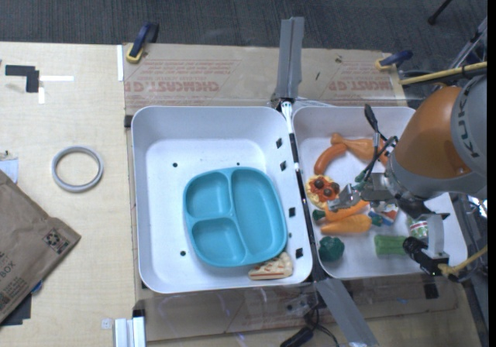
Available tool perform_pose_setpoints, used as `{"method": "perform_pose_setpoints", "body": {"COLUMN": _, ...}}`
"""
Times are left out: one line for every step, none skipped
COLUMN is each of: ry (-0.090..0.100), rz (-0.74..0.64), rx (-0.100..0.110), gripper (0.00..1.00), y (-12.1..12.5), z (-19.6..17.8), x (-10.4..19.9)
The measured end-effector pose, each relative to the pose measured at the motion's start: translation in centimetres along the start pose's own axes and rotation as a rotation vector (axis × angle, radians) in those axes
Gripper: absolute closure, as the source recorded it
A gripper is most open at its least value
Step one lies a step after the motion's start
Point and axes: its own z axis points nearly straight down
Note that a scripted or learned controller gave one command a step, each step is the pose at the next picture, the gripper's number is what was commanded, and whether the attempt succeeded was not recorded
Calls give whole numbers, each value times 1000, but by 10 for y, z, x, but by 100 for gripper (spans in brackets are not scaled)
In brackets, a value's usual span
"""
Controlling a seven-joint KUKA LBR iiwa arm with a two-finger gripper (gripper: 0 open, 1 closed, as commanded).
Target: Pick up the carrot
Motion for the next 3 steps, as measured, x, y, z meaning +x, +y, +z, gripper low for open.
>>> {"method": "perform_pose_setpoints", "body": {"ry": -7, "rz": 155, "rx": 2, "gripper": 0, "y": 19, "z": 3, "x": 4}}
{"method": "perform_pose_setpoints", "body": {"ry": -12, "rz": 157, "rx": 2, "gripper": 100, "y": 19, "z": -5, "x": 1}}
{"method": "perform_pose_setpoints", "body": {"ry": -12, "rz": 157, "rx": 2, "gripper": 0, "y": 19, "z": -5, "x": 1}}
